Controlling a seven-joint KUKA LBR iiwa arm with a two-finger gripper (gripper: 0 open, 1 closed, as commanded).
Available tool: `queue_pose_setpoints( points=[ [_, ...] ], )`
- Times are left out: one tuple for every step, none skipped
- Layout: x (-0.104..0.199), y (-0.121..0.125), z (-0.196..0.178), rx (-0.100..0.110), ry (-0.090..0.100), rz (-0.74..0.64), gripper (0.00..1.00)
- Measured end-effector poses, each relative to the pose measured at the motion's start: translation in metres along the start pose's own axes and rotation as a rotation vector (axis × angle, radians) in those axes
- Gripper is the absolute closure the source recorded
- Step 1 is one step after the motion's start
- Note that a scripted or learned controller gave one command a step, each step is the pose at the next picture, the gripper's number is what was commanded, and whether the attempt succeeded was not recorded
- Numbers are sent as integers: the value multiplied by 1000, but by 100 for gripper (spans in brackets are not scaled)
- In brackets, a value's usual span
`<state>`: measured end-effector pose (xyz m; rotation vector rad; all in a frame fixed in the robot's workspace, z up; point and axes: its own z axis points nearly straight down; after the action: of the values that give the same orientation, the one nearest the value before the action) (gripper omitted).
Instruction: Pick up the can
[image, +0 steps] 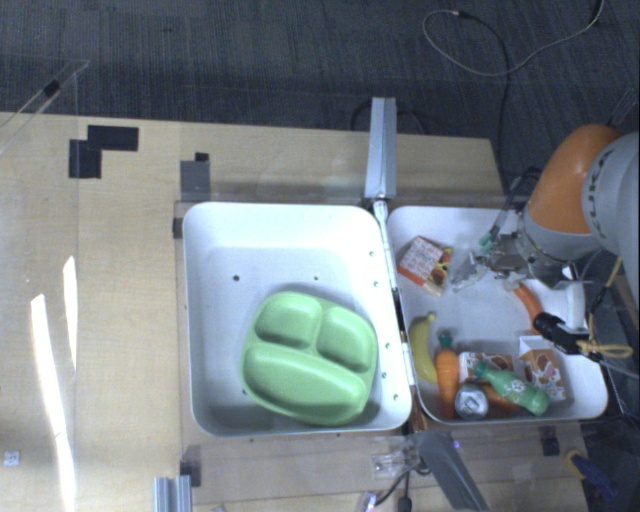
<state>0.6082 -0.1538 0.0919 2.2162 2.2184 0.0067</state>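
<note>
1. The gripper (470, 270) hangs over the right bin's (592, 402) far half, nothing between its fingers, beside a red-and-white packet (423, 262).
2. The can (471, 403) lies at the near edge, touching a carrot (447, 372) and green bottle (513, 388).
3. No lettering is legible.
4. The left bin (215, 300) holds a green tray (310, 356).

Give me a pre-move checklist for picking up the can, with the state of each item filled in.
1. Small silver can located, near front wall of right white bin: ok.
2. Gripper above the can: not ok, it sits toward the bin's back.
3. Room around can: not ok, orange carrot and green bottle crowd it.
4. Can upright: cannot tell.
5. Finger opening: cannot tell.
6. Green divided tray out of the way, in left white bin: ok.
</note>
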Motion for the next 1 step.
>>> queue_pose_setpoints(
  points=[
    [42,-27,2,-5,0,-123,0]
  ],
)
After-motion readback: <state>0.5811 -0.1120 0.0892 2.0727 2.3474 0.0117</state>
